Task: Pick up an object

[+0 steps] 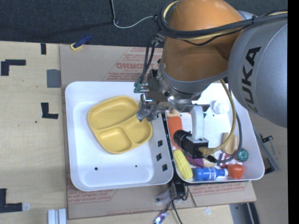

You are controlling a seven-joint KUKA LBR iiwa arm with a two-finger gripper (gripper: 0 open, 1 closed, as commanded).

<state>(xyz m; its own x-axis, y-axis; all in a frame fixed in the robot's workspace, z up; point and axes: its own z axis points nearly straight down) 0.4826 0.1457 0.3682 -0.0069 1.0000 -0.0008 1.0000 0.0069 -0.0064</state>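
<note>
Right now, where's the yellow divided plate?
The yellow divided plate lies in the left bin, toward its upper right, with the gripper at its right edge.

The arm hides much of the right bin — the toys beneath it show only partly.

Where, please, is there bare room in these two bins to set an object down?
The left white bin has bare floor along its near edge, below the yellow divided plastic plate, and a strip along its left wall. The right white bin is crowded: corn cob, blue bottle and other items fill its near half.
</note>
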